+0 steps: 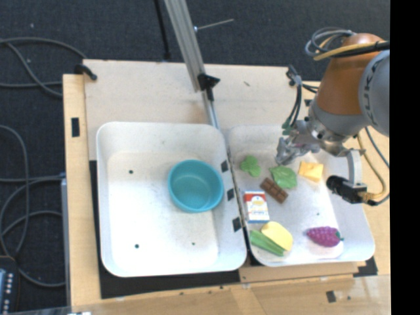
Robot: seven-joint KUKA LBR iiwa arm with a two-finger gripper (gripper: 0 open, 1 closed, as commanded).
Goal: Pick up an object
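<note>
The gripper is hovering just above the green leaf in the right bin; how it is set I cannot tell. The leaf is looking light, thin and floppy, so I'm judging an edge pinch best. A chocolate bar is touching it, with a cheese wedge near, crowding the approach.

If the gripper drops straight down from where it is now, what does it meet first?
Most likely the green leafy toy, which lies just below the gripper in the right bin. Depth is hard to judge from this slanted view, so it might land on the bin floor beside it.
</note>
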